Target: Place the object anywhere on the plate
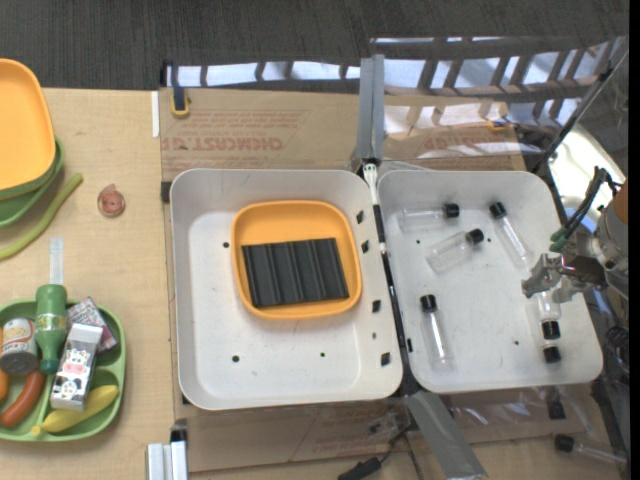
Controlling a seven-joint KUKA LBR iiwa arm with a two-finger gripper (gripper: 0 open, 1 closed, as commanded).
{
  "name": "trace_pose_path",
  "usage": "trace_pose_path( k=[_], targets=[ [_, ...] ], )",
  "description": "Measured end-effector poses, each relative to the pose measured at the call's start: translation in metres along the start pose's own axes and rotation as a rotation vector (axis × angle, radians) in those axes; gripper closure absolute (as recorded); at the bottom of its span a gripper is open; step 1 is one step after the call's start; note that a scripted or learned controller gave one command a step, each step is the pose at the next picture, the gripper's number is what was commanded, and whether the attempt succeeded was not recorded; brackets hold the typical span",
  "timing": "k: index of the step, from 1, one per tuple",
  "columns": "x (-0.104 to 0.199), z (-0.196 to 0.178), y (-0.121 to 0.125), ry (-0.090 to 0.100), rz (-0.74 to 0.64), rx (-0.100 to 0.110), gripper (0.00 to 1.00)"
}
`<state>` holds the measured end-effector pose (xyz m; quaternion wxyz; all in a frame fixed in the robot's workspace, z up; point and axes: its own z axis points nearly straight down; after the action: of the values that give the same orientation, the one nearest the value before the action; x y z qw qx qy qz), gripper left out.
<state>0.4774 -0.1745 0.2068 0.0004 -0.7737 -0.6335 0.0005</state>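
An orange plate (293,214) lies in the left bin (205,318), toward its back. A dark grey ribbed slab (296,272) rests flat on the plate. Several clear vials with black caps lie loose in the right bin (480,363): one at the back (430,214), one (456,247) in the middle, one (508,232) toward the right, one (434,326) near the front. My gripper (546,282) hangs over the right bin's right side, just above two more vials (550,330) by the right wall. Nothing can be seen held in it.
Cardboard lies behind the bins, with a metal rack at the back right. On the bench to the left stand an orange and green dish stack (20,138) and a green tray of toy food (60,373). A small pink piece (111,201) lies between them.
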Motion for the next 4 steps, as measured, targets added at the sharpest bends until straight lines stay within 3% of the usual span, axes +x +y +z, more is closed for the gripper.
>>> trace_pose_path(
  k=[1, 2, 3, 4],
  targets=[
    [-0.016, -0.044, 0.052, -0.001, -0.150, 0.001, 1.00],
    [0.004, -0.077, 0.125, -0.003, -0.368, -0.001, 1.00],
    [-0.011, -0.122, 0.188, -0.003, -0.560, -0.002, 1.00],
    [-0.010, -0.186, 0.188, -0.004, -0.787, -0.004, 1.00]
  ],
)
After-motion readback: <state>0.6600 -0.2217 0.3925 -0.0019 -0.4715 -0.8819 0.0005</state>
